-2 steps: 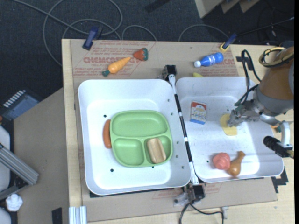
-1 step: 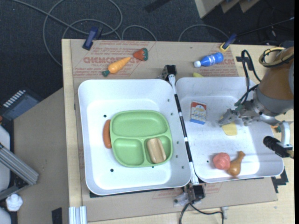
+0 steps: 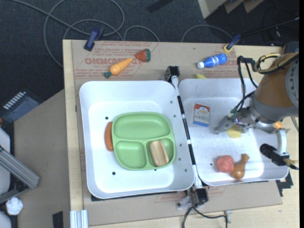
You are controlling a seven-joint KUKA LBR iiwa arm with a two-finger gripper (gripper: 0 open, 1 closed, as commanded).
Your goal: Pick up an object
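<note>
My gripper (image 3: 231,125) hangs low over the middle of the right bin (image 3: 266,175), reaching in from the right. A small yellow object (image 3: 234,134) lies just under and in front of it, partly hidden by the gripper. A small white carton with blue and orange print (image 3: 201,114) lies to the gripper's left. Near the bin's front edge lie a pink ball (image 3: 225,163) and a brown toy drumstick (image 3: 240,166). Whether the gripper touches the yellow object is unclear.
The left bin (image 3: 95,175) holds a green divided plate (image 3: 140,127) with a bread roll (image 3: 159,153) in one compartment and a red sausage (image 3: 109,136) beside it. Behind the bins lie a toy carrot (image 3: 121,65) and a blue bottle (image 3: 212,61).
</note>
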